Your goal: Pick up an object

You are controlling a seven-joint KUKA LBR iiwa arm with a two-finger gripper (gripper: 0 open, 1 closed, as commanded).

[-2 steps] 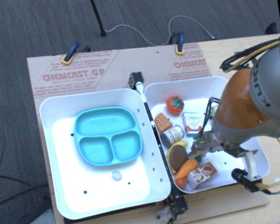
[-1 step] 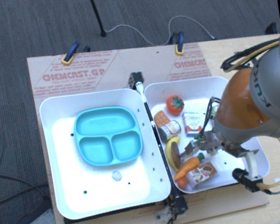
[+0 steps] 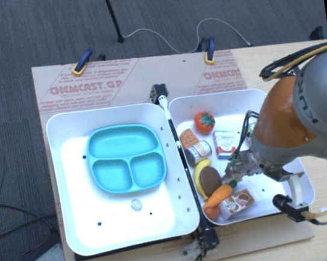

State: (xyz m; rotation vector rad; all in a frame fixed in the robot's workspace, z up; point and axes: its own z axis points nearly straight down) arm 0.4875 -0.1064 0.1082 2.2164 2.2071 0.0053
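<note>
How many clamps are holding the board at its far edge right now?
2. A blue-and-yellow clamp sits at the board's far-left edge; a second clamp sits at the far edge above the right bin. The arm may hide others.

A: Arm position?
B: Grey arm with orange band enters from 3 o'clock, wrist bent down toward 8 o'clock.
A: Gripper?
B: Gripper [image 3: 235,168] low, pointing toward 9 o'clock; finger state unreadable.

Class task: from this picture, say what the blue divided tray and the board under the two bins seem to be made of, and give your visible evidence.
Blue divided tray: probably moulded plastic, smooth with a slight sheen; rounded compartments and even colour suggest it.
Board: likely sheet material under brown protective paper, matt, printed with red lettering; the core itself cannot be told.
</note>
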